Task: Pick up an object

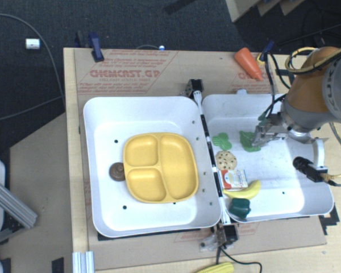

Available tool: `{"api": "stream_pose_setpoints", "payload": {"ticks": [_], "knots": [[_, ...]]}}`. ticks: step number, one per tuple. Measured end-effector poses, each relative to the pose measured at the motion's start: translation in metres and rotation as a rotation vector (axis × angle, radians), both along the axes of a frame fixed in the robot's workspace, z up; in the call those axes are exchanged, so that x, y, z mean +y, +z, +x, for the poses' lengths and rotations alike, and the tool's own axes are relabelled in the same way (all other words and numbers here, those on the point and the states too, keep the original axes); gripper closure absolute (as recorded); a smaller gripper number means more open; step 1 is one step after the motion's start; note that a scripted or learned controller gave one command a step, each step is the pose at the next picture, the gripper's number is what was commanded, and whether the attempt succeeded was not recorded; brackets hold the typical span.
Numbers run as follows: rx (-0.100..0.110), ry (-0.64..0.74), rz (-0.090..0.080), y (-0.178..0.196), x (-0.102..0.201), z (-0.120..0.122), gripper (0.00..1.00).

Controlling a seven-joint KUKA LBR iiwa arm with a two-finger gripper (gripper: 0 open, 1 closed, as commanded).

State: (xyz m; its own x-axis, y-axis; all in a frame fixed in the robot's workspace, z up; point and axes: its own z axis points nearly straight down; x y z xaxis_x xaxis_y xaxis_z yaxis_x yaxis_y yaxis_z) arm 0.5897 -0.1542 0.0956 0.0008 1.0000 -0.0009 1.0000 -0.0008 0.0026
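Two white bins are sitting side by side, and nearest the camera, at about five o'clock in the right bin [307, 206], one dark green block [239, 207] is lying just beside one yellow banana [245, 190], with one red-and-white packet [234, 179] and one speckled cookie [225, 161] just beyond. Over in the left bin [96, 152], one yellow divided plate [159, 167] is resting with one brown disc [117, 172] touching its nine o'clock edge. Farther back, two green pieces are lying apart: a small leaf [221, 141] and a larger green piece [249, 141], on which the gripper [263, 134] is pressing at three o'clock. I cannot tell how far its jaws are parted or whether they are gripping anything. Judging the grasp under way, it is calling for a centred, firm close before any slow vertical lift.
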Motion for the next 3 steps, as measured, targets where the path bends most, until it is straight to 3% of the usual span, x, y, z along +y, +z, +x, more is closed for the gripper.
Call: {"api": "stream_pose_setpoints", "payload": {"ticks": [1,2,3], "knots": [[0.001,0.000,0.000,0.000,0.000,0.000,0.00],[0.000,0.003,0.002,-0.011,0.044,0.036,0.00],[0.001,0.001,-0.001,-0.011,0.006,0.029,0.00]]}}
